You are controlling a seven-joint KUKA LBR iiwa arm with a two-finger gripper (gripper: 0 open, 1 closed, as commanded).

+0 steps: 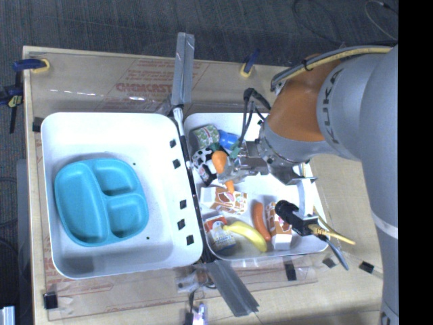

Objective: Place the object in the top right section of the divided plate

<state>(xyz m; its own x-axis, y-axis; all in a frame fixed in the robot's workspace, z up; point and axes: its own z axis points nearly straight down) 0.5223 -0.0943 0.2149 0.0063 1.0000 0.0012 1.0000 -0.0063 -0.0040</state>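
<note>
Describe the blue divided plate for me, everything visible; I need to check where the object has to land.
The divided plate is light blue, looks like smooth plastic, rounded at the corners. Raised ridges split it into three wells: one long well along its left side and two smaller ones on its right. It lies flat on the floor of the left bin, nearer the bin's left wall. All three wells look bare.

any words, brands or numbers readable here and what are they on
"KUKA": dark letters on the grey arm, cut partly by the view's edge.
Red print on the clear sheet behind the bins: too blurred to read.
Printing on the small food packets in the right bin: too small to read.
</note>
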